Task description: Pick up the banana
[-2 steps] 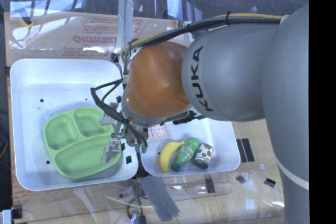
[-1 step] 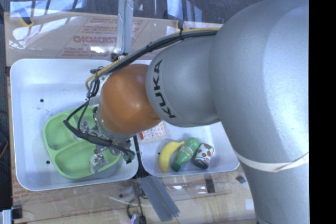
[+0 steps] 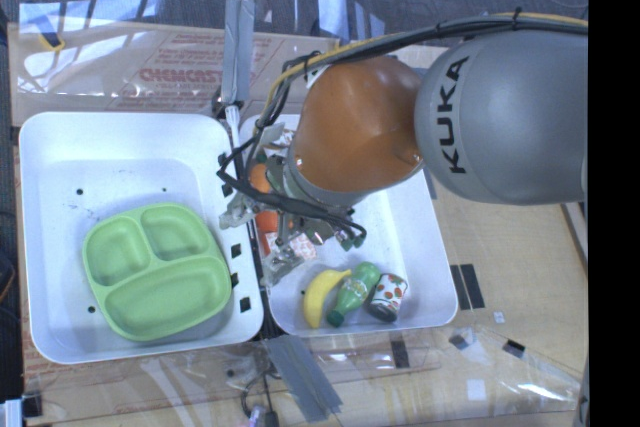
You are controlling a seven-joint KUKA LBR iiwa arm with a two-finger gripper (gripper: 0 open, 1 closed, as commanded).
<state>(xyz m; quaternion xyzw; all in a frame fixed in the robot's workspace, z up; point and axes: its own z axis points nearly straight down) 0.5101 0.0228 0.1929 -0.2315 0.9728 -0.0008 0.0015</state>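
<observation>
The yellow banana (image 3: 322, 295) lies at the front of the right bin (image 3: 428, 245), curved, its right side touching a green bottle (image 3: 352, 293). My gripper (image 3: 288, 250) hangs low over the bin's left side, just above and left of the banana, under the arm's orange band. Cables and the wrist cover much of it. The banana lies on the bin floor, apart from the gripper.
A small can (image 3: 386, 297) with a red and white label lies right of the green bottle. An orange item (image 3: 259, 177) shows by the wrist. The left bin (image 3: 60, 165) holds a green divided plate (image 3: 155, 270).
</observation>
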